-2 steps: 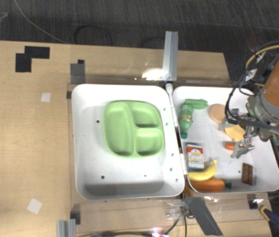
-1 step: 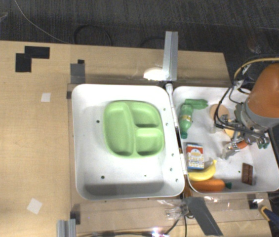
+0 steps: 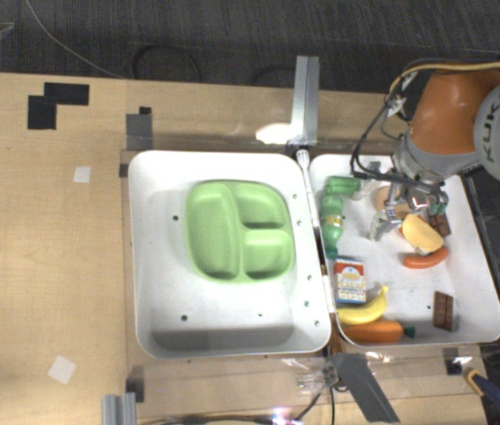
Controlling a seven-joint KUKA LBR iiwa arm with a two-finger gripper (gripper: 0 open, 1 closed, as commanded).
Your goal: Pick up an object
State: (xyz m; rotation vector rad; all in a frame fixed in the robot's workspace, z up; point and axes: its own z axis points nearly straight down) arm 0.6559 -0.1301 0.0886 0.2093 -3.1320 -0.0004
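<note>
Your claw (image 3: 397, 215) hangs low over the back of the right bin (image 3: 484, 277), its metal fingers pointing down and toward the camera's left. You cannot tell from this slanted overhead view how wide it stands, and nothing shows between its tips. It sits just beside a yellow wedge-shaped object (image 3: 421, 233), with the nearer tip close to that object's left edge; whether they touch is unclear.

Your arm (image 3: 462, 122) reaches in from the right, its orange band above the wrist bent over the bin's back right corner, cables looping around it.

Count the right bin's contents: one green bottle (image 3: 333, 209) lying along the left wall, one small red and white carton (image 3: 350, 281), one banana (image 3: 364, 305), one carrot (image 3: 378, 331) at the front edge, one red sausage-like piece (image 3: 424, 258) just in front of the yellow wedge, and one brown chocolate bar (image 3: 443, 311) near the front right. Another brown piece peeks out beside the wedge, too hidden to name.

The left bin (image 3: 152, 264) holds one green divided tray (image 3: 237, 229), set near its middle. Both bins rest side by side on the wooden surface (image 3: 46, 264).
</note>
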